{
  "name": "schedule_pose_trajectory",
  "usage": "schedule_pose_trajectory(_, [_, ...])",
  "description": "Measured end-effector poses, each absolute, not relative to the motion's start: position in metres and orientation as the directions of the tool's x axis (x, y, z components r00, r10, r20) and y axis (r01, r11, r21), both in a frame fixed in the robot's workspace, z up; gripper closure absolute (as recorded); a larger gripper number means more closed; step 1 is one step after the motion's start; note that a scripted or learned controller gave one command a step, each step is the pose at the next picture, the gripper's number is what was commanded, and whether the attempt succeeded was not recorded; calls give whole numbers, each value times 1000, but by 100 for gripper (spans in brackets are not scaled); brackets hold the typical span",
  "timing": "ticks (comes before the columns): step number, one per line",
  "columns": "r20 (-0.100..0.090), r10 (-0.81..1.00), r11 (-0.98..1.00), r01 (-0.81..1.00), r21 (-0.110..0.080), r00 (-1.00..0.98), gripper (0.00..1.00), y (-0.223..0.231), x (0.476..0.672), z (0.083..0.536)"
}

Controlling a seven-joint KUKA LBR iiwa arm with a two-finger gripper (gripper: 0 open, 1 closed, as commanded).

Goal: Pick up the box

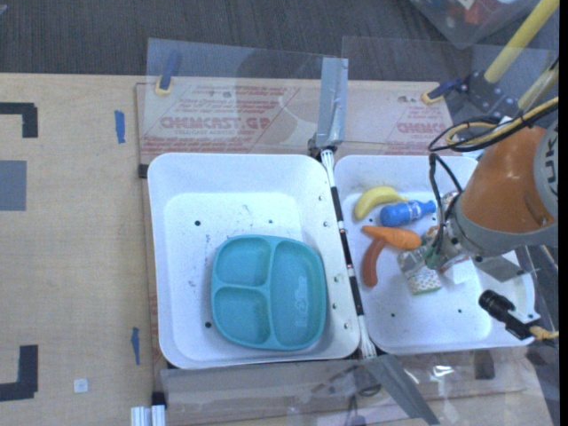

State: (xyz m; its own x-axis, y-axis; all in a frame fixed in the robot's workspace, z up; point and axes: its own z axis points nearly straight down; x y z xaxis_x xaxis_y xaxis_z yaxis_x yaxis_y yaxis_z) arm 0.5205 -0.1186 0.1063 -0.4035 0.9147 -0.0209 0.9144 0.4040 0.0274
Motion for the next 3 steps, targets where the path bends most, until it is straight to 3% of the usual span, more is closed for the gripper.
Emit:
schedule_pose_trajectory(1, [-1, 876, 482, 876, 2, -482, 100, -63, 489, 228])
schedule_pose_trajectory(2, [-3, 820, 573, 820, 4, -573, 100, 2, 512, 270])
schedule_pose_trajectory(3, [-3, 820, 573, 820, 3, -572, 0, 1, 512, 270])
